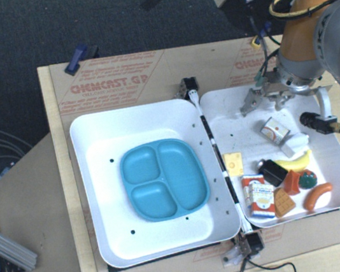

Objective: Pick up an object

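Over the right bin's far end, the gripper [267,98] hangs open, holding nothing; closing there risks missing the small box [275,130].

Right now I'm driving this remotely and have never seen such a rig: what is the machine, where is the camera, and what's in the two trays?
You are looking through one fixed camera above the bench, tilted down on two shallow white bins set side by side. The grey machine with the orange band is a robot arm reaching in from the right. Its end effector hangs over the far part of the right bin, and I see nothing between its fingers.

The left bin holds a blue divided plate. The right bin holds a pile of small toy items at its near end: a banana, a yellow card, a black block, a red sausage, a cracker-like piece and a printed packet. A small box lies apart, nearest the end effector.
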Tool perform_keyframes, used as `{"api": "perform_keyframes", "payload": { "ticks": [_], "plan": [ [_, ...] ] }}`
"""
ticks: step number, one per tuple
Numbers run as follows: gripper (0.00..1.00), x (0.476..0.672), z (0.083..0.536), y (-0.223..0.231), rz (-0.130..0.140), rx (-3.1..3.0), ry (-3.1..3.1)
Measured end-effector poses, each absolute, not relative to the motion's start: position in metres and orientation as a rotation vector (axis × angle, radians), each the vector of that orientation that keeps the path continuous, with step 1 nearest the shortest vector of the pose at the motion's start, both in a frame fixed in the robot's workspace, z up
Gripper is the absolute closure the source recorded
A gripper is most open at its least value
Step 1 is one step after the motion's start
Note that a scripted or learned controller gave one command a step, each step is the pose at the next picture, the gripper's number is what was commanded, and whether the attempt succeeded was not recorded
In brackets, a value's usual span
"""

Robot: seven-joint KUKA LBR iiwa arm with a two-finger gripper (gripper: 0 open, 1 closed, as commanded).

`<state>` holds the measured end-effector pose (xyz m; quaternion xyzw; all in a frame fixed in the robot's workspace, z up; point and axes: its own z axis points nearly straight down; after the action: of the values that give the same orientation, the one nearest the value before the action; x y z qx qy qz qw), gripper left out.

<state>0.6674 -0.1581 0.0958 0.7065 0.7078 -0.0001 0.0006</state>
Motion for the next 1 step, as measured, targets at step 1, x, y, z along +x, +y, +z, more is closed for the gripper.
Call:
{"api": "perform_keyframes", "payload": {
  "ticks": [1],
  "plan": [
    [0.00, 0.6665, 0.0848, -0.1367, -0.001, 2.222, 2.224]
  ]
}}
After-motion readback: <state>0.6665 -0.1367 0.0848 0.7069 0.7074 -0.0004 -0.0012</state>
